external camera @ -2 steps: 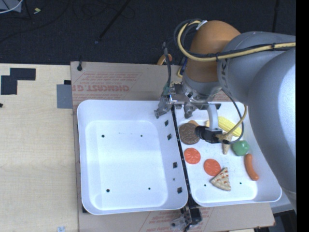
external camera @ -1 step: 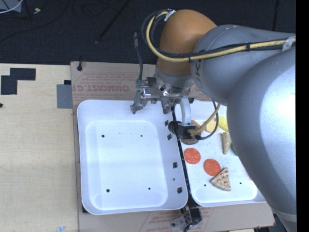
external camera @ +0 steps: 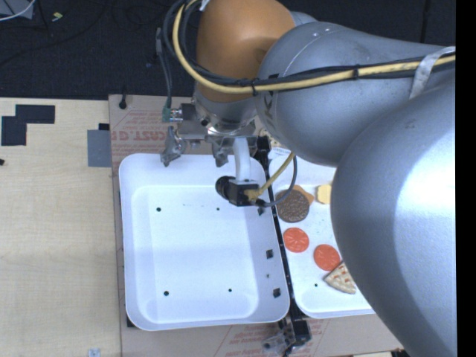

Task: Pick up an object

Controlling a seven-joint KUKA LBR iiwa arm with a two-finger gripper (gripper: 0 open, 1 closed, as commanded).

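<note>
Up near the top middle of the frame, the gripper [external camera: 196, 155] hangs over the top rim of the left bin [external camera: 137, 222]. Its two fingers are spread wide and nothing is between them. I think they are held wide so they can drop down around a thing and then squeeze it.

The things to pick up lie in the right bin [external camera: 312, 309], at the middle right of the frame. A brown disc [external camera: 294, 207] sits close to the wall between the two bins. Just beside it, to the right, is a small yellow piece [external camera: 323, 193]. Below them lie a red slice [external camera: 296, 239] and a second red slice [external camera: 326, 256]. A tan wedge [external camera: 342, 280] lies just beside the second one. They all lie flat on the bin floor, so I think they will be hard to pinch.

The gripper is not over any of them. To reach one, it would have to go right and down in the frame. The dark strip [external camera: 279, 255] and the bin walls stand between, and a finger might bump them beside the brown disc. The big grey arm [external camera: 387, 125] covers much of the right bin, so I cannot tell what else lies there. The pale bench [external camera: 52, 236] fills the left of the frame.
</note>
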